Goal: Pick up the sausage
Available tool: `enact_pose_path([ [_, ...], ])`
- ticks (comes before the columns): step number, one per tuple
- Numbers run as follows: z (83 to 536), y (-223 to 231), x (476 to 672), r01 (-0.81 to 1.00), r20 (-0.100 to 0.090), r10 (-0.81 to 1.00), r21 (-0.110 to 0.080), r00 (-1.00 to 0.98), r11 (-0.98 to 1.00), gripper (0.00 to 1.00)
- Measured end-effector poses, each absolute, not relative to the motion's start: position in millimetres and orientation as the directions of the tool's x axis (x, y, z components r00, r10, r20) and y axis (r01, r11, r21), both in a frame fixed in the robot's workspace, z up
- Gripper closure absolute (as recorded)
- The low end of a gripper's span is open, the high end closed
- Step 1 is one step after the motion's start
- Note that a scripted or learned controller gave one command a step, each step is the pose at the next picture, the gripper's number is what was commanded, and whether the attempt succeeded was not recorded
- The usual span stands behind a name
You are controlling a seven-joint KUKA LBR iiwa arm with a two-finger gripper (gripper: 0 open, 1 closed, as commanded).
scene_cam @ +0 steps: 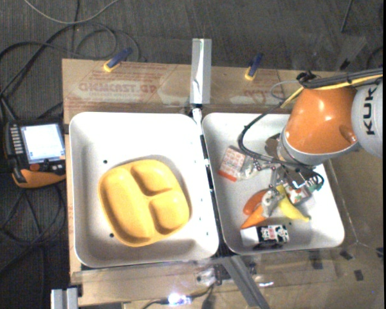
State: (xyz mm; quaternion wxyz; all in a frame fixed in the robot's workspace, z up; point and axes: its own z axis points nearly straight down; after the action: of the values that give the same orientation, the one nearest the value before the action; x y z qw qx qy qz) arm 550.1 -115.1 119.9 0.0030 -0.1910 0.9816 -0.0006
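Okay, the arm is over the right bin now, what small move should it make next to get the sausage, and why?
Probably a short straight descent. The hand hangs low over the cluster in the right bin, just above the orange-red sausage, with a yellow piece and a small dark box crowded close. Whether it is centred on the sausage is hard to tell, so go slowly.

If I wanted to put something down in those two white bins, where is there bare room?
The left bin has bare floor all around the yellow tray, widest along its upper edge. The right bin is crowded low down, where the arm's end effector hovers over small items; its upper left corner is bare.
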Motion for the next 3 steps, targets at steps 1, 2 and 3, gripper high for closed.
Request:
enact_pose_path([
  [1,119.9,-114.8,550.3,-0.375,-0.007,-0.375,-0.001,-0.927,0.927,0.00],
  [2,119.4,-114.7,549.9,-0.375,-0.006,-0.375,0.000,-0.927,0.927,0.00],
  [3,184.1,-77.3,535.3,-0.650,-0.005,-0.650,0.002,-0.760,0.760,0.00],
])
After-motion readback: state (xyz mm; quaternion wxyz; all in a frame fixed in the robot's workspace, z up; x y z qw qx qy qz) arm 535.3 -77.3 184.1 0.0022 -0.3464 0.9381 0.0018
